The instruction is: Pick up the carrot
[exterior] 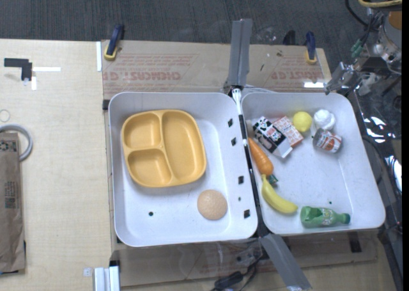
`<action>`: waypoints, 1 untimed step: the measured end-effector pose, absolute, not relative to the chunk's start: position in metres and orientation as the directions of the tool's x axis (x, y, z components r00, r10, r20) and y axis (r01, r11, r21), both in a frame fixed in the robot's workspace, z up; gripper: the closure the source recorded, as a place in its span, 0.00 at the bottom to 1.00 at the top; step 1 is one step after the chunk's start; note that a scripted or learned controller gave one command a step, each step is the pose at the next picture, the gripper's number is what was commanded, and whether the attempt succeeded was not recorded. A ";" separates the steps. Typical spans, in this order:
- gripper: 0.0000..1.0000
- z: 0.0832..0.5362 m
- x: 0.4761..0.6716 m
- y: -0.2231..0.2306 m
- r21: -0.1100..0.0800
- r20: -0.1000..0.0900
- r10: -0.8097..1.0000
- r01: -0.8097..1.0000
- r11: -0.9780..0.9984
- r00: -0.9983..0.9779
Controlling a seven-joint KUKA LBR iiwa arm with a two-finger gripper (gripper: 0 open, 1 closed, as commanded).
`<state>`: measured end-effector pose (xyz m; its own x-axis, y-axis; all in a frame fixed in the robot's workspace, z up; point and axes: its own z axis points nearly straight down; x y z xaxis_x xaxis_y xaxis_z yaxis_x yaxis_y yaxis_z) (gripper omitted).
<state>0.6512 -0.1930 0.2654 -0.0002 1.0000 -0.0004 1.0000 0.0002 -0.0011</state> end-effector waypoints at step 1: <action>0.00 0.218 0.529 -0.154 -0.003 -0.001 0.995 0.995 -0.102 0.102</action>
